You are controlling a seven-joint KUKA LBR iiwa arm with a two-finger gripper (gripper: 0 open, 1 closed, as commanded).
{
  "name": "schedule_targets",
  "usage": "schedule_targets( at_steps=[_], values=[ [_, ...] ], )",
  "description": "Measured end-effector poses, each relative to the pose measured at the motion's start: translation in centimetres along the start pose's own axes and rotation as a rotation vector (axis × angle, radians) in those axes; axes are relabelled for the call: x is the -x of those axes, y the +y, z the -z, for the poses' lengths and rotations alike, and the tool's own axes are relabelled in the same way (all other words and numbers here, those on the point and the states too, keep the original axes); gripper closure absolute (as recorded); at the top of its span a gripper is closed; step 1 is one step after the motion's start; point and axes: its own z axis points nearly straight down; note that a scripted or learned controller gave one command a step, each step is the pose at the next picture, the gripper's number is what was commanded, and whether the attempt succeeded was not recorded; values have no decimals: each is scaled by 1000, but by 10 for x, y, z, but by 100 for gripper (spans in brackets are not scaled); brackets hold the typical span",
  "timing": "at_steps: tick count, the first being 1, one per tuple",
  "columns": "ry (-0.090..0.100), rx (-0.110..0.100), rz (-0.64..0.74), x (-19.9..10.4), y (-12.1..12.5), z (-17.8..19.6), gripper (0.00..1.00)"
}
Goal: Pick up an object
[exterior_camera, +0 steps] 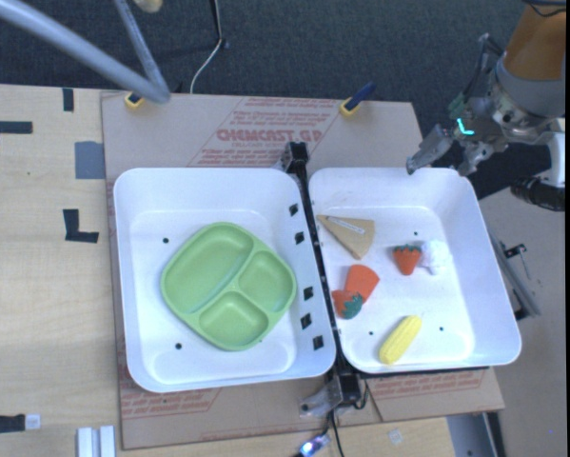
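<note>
My gripper (pixel 447 160) hangs above the far right corner of the right bin (pixel 456 198), open, with nothing between its fingers. In that bin lie a tan wedge (pixel 349 233), a small red strawberry (pixel 407 258) next to a white scrap (pixel 438 254), an orange carrot with a green end (pixel 357 288) and a yellow corn cob (pixel 400 339). All of these lie nearer the camera and to the left of the gripper, well apart from it.
The left bin (pixel 137 208) holds a green divided plate (pixel 228 285). A black divider (pixel 308 255) runs between the bins. Grey poles (pixel 94 46) cross the top left. The arm's orange band (pixel 537 36) is at the top right.
</note>
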Motion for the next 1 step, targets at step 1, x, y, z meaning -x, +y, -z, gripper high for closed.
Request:
schedule_targets(
  at_steps=[1],
  values=[
    [0, 1, 0, 0, 0, 1, 0]
  ],
)
